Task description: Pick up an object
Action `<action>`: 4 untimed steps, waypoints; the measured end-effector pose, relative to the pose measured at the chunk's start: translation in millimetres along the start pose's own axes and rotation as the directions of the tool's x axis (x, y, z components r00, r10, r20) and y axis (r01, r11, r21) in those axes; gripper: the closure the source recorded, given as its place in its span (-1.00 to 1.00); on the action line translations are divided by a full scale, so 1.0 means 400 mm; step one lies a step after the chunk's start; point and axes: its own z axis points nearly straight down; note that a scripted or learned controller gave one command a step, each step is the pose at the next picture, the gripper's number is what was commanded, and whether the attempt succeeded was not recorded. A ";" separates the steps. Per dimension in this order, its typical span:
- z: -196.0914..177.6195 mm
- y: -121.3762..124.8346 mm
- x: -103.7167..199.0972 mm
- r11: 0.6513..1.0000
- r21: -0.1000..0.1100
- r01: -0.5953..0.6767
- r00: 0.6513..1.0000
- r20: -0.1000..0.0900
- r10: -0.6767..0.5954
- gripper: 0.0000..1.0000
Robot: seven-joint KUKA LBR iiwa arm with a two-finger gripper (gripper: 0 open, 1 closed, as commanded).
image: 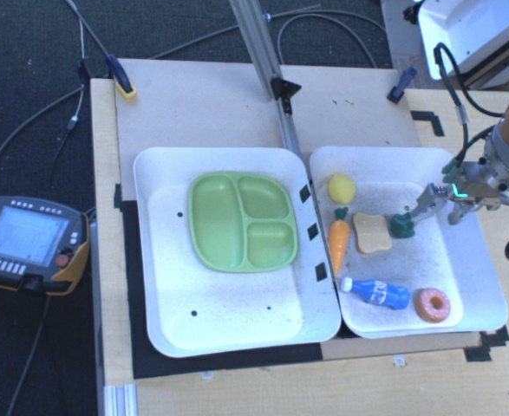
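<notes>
Nearest the camera, at the front of the right bin [488, 306], a pink donut [433, 304] lay at about 5 o'clock. A blue bottle [377, 293] lay on its side just beside the donut, at its 9 o'clock. Farther back, an orange carrot [337, 243] lay lengthwise along the bin's left wall, with a slice of toast [372, 233] near it at 3 o'clock. A dark green object [401, 226] sat touching the toast's right edge. The gripper [423, 208] hung low over the bin, reaching in from 3 o'clock. One visible finger [427, 203] slanted down toward the green object and met or nearly met it. Whether the claw was spread or clenched could not be told. At the bin's 11 o'clock corner sat a yellow lemon [342, 188], directly behind the carrot.

The left bin [163, 258] held a green divided plate [241, 222], lying flat near its middle, with three compartments.
</notes>
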 end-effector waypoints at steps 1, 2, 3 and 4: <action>-0.002 0.001 0.000 1.000 -0.002 0.000 1.000 0.000 0.000 -1.00; 0.107 -0.009 -0.011 1.000 0.002 -0.001 1.000 -0.001 0.001 -1.00; 0.265 -0.019 -0.007 1.000 0.005 -0.001 1.000 -0.002 0.001 -1.00; 0.421 -0.010 -0.004 1.000 0.004 0.000 1.000 -0.002 0.000 -1.00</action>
